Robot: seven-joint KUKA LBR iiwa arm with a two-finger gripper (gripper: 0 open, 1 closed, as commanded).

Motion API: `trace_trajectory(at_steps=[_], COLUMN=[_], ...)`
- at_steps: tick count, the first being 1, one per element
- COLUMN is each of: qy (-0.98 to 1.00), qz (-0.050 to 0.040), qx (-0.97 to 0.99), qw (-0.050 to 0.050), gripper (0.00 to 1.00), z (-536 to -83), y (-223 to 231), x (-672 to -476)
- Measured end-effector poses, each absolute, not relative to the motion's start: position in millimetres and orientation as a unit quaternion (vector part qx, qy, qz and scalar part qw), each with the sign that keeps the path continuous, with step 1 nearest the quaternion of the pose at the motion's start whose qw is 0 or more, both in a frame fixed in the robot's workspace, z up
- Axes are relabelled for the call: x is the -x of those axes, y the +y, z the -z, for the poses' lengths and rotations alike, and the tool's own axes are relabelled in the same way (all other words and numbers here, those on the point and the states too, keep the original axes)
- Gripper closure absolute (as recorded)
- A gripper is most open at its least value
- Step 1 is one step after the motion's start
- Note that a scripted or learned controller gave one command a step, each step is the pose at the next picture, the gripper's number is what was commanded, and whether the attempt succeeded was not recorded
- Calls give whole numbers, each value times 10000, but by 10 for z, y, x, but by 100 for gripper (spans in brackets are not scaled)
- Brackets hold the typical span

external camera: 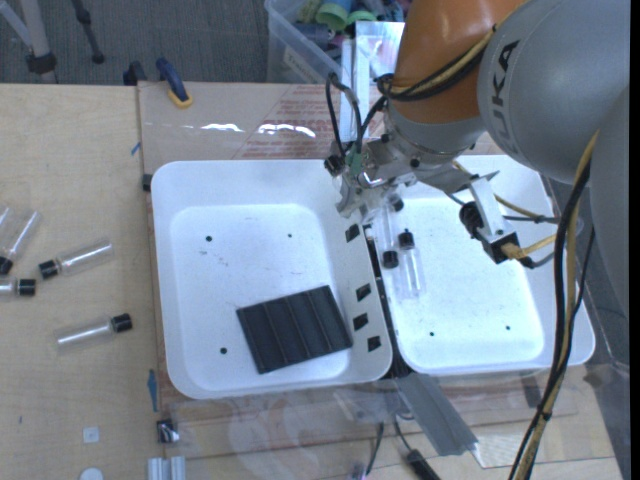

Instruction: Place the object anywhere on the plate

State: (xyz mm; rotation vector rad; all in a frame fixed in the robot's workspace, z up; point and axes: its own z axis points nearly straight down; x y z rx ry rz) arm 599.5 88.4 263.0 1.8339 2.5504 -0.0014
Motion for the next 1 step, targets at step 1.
trace_trajectory(at_steps=[1], qy=[7224], qz=[32], qx=[-6915], qw=[-26], gripper=[100], z=[-2625], y=[1391], x=[-5618])
